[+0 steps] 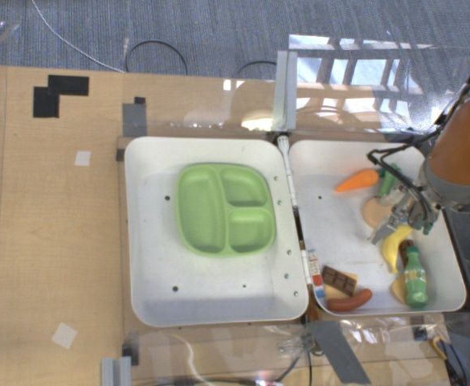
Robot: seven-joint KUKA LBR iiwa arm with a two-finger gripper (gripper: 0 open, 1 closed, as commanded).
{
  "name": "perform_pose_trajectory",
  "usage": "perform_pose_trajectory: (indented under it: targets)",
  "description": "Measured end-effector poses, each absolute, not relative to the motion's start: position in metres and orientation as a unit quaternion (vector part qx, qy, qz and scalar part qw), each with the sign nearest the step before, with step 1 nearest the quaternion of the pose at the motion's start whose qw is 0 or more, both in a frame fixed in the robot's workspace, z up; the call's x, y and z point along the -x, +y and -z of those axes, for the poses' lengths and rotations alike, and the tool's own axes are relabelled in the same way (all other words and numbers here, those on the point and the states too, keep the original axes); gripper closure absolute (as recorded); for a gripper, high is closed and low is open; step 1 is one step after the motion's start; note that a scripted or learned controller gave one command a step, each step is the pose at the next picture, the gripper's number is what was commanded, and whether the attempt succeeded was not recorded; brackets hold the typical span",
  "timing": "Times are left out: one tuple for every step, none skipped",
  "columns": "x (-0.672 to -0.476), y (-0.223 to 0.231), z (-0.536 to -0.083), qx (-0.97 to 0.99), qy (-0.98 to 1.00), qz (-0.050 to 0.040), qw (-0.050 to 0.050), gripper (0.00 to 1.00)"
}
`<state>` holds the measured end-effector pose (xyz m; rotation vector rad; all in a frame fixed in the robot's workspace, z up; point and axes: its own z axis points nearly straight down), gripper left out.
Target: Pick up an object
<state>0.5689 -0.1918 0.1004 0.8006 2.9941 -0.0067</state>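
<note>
Blue-grey carpet lies behind a pale wooden bench that carries two white bins side by side. A green plate [224,209] with three compartments sits mid-floor in the left bin [150,296]. In the right bin [323,175], a carrot [355,181] lies toward the far edge, a tan round piece [375,212] just nearer, a banana [393,249] and a green bottle [415,278] by the right edge, and a chocolate bar [338,279] and a sausage [350,300] in the near left corner.

The gripper [397,218] hangs low over the right bin, between the tan piece and the banana; how far it is open I cannot tell, and nothing shows as held.

Judging from this, the step is the descent onto a target, likely the banana or tan piece. Doing it well calls for centring over one item, clear of the bottle, and closing across its narrow width before lifting straight up.

No writing is legible; the bottle's label is too small to read.
</note>
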Motion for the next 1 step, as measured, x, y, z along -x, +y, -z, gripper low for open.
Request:
perform_pose_trajectory:
  targets:
    - [-0.5746,-0.1917,-0.1163,-0.256,0.966,0.0019,0.03,1.0]
